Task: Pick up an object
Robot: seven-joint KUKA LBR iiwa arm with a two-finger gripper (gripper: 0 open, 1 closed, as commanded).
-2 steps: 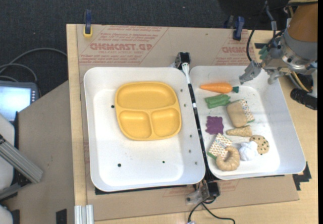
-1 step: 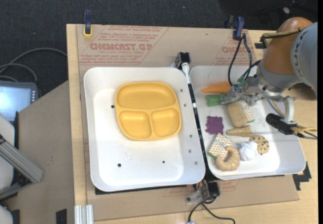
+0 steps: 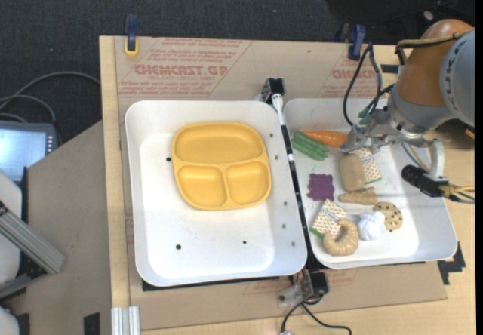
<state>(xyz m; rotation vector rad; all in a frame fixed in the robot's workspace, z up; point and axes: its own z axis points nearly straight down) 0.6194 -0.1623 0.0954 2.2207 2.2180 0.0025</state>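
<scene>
The right bin (image 3: 432,244) holds several small items. An orange carrot (image 3: 326,136) lies at its far left beside a green pod (image 3: 308,144). Below them are a tan lump (image 3: 352,172), a checkered wafer (image 3: 370,165), a purple piece (image 3: 321,187) and a tan stick (image 3: 358,197). Toward the front lie a second checkered wafer (image 3: 327,216), a ring-shaped pastry (image 3: 341,238), a white lump (image 3: 370,226) and a cookie (image 3: 388,216). My gripper (image 3: 361,142) hangs low over the bin's far middle, at the carrot's right end and just above the tan lump and the wafer.
The left bin (image 3: 151,205) bears a yellow divided plate (image 3: 223,164) in its far half. A dark ridge (image 3: 287,167) separates the two bins. The arm (image 3: 434,77) comes in from the right over the right bin's far corner.
</scene>
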